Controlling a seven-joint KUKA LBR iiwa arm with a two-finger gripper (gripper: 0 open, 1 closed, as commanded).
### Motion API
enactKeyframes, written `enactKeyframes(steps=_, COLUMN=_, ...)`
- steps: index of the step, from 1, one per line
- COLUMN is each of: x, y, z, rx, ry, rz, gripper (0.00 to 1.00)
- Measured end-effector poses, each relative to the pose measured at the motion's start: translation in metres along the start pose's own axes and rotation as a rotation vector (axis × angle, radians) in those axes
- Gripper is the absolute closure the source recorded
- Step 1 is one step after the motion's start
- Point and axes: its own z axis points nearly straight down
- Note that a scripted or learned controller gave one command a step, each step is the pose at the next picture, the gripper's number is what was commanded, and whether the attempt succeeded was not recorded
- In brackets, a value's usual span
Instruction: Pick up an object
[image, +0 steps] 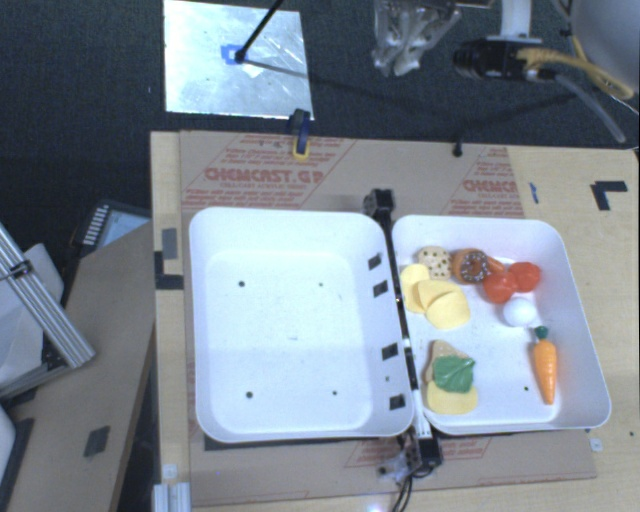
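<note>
Bench: brown board (400, 165) printed with red lettering, carrying two white bins side by side
Left bin (285, 320): bare white floor with small dark holes
Right bin (575, 330): toy food gathered in it; carrot (544, 368) near the right wall, white ball (519, 312) just above it, tomato (510, 281), doughnut (470, 266), cookie (434, 260), yellow slices (437, 299), sandwich with green leaf (451, 377) at the front
Gripper (405, 45): pale and blurred at the top, above the dark floor, well apart from the bins; finger state cannot be told, nothing seen in it
Room: dark carpet, shiny sheet (237, 58) on the floor, metal rail (40, 310) at left

tool (407, 40): blurred, cut by top edge | finger state unclear
</note>
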Motion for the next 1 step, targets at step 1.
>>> enactKeyframes(steps=1, x=-0.0342, y=0.0, z=0.0, rx=0.0, ry=0.001, rz=0.0, gripper=1.0)
